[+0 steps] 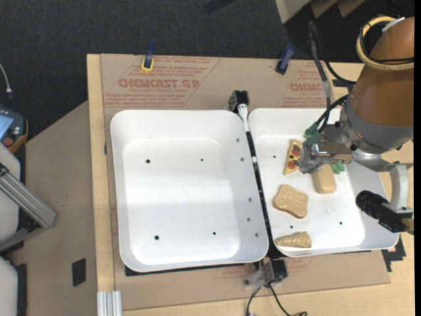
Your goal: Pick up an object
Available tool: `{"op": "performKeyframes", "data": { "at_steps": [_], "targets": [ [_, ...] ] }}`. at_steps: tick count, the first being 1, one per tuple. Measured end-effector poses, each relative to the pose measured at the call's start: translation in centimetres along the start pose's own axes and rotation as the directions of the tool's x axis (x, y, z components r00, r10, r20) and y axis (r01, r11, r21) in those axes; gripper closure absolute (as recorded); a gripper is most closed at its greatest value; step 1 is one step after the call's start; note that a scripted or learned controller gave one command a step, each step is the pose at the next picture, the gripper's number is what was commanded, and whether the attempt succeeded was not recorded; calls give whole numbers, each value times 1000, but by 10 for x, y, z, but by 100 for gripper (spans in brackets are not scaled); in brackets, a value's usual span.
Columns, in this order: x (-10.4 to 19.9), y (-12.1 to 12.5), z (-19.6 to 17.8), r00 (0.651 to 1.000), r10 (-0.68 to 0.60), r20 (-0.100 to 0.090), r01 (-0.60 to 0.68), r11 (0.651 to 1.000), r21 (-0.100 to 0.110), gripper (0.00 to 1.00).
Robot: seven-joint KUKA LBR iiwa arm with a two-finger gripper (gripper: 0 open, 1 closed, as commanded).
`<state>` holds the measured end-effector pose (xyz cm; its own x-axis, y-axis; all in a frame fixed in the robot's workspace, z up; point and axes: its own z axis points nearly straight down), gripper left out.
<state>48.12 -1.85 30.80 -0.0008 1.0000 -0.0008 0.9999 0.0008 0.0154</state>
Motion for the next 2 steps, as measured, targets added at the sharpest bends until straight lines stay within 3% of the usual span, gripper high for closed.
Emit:
{"op": "performKeyframes", "data": {
  "at_steps": [1,2],
  "targets": [
    [61,-7,130,1000,-4,-3,4,1000,30,0],
    [57,-3,113,1000,2,-1,-2,1000,14,100]
  ]
}}
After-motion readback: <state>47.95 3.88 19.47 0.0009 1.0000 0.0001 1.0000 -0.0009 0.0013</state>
